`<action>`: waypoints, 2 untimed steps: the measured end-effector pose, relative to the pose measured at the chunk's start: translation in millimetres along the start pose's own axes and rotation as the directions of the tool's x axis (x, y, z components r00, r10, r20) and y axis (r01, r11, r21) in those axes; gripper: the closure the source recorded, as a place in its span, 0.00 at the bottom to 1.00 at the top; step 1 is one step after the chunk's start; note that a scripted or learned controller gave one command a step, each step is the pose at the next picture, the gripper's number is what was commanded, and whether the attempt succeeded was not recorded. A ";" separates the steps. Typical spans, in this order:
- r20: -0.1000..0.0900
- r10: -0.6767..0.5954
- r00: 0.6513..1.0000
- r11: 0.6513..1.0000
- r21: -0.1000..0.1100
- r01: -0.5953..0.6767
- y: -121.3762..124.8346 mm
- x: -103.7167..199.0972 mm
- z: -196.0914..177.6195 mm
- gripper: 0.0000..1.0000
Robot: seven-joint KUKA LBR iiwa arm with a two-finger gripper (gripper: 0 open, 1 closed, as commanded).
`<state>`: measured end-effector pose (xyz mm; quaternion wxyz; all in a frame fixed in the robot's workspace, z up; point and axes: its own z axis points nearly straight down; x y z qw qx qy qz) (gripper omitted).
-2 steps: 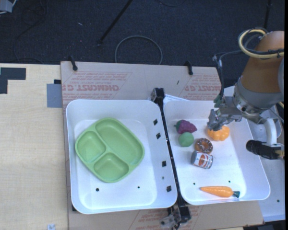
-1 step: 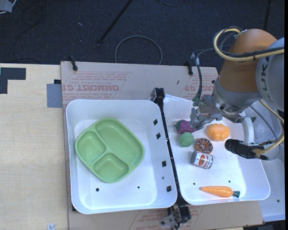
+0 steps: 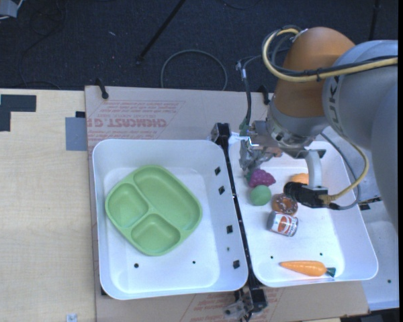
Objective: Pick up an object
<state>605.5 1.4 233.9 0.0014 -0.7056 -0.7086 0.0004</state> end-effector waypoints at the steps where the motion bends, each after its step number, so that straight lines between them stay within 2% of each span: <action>1: 0.000 0.000 1.000 1.000 0.001 0.000 13.5 48.6 14.7 1.00; 2: -0.001 -0.001 1.000 1.000 0.000 0.001 23.7 100.5 -0.4 1.00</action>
